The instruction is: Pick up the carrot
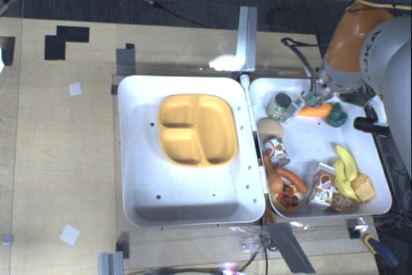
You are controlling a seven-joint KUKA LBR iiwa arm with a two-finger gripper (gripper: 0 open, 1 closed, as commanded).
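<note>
The carrot [315, 111] is orange with a dark green leafy top [337, 116]. It lies near the back of the right bin [380, 158], pointing left. My gripper [315, 97] comes in from the upper right and sits right at the carrot's back edge, just above it. The grey arm with its orange band [347, 42] hides the bin's back right corner. The carrot still looks to be resting on the bin floor.
A green can [279, 106] stands just left of the carrot. Farther forward lie a small red-labelled can [277, 151], a sausage [291, 179], bananas [346, 170], a packet [324, 189] and a waffle-like piece [364, 187]. The left bin [138, 158] holds a yellow divided plate [196, 129].
</note>
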